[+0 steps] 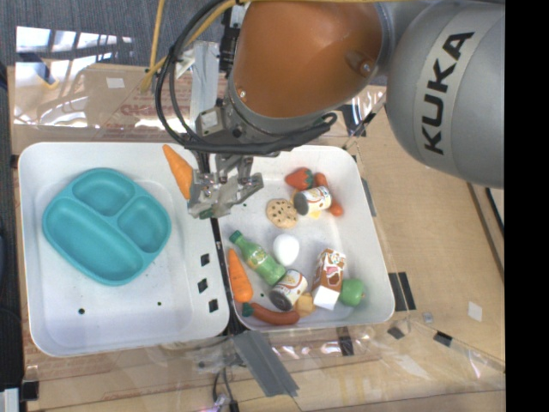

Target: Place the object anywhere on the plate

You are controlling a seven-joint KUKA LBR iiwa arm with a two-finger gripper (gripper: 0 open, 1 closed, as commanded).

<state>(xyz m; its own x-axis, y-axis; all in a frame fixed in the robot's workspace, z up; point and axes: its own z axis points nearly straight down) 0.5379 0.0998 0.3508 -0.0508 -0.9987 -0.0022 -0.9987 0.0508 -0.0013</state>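
Two shallow white bins are being viewed side by side on a wooden bench, with clear plastic sheeting taped around them. In the camera view, the left bin (pixel 51 316) is being occupied by a teal sectioned plate (pixel 106 224) lying toward its left half. The gripper (pixel 221 194) is being held over the divide between the bins, just beside a toy carrot (pixel 178 170) that is lying at the upper right of the left bin, tip pointing down toward the fingers; whether the carrot is being pinched or merely touched cannot be told, and the spread of the jaws cannot be told either, since the wrist is hiding them. The carrot is being judged a light, stiff, smooth plastic piece, likely slippery, so a grasp across its thicker upper half is being favoured over the tapered tip. The right bin (pixel 364 196) is being crowded with other toys: a cookie (pixel 281 212), a small can (pixel 314 200), a strawberry (pixel 298 178), a white egg (pixel 286 249), a green bottle (pixel 257 260), a second carrot (pixel 239 277), a sausage (pixel 272 315), a carton (pixel 329 273) and a green pepper (pixel 352 292). None of these is lying between carrot and plate; the path leftward is being judged open, with only the bin wall near the fingers to be minded.
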